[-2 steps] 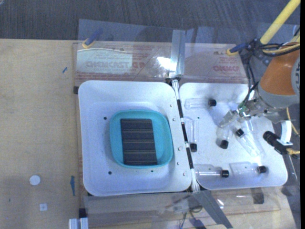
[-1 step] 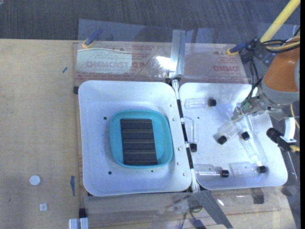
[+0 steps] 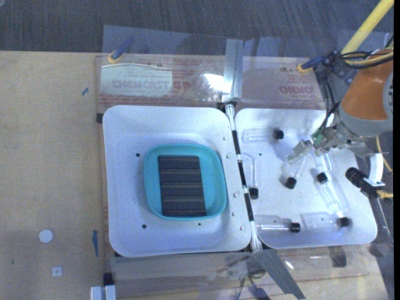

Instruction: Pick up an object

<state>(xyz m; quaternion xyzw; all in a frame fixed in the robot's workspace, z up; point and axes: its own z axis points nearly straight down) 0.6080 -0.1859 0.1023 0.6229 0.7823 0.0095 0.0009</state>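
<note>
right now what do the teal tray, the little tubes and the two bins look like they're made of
Teal tray: probably smooth plastic, evenly coloured with rounded edges, holding a dark ribbed insert that could be rubber or foam.
Tubes: clear plastic or glass, see-through, with black caps.
Bins: likely moulded white plastic, slightly glossy.

A tan wooden bench [image 3: 44, 167] stands on dark grey carpet [image 3: 187, 5], under even light.

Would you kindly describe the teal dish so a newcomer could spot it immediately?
Start at the left white bin of the two. In its middle lies a teal rounded-square plastic dish holding a dark ribbed insert; the right white bin has clear black-capped vials instead.
</note>
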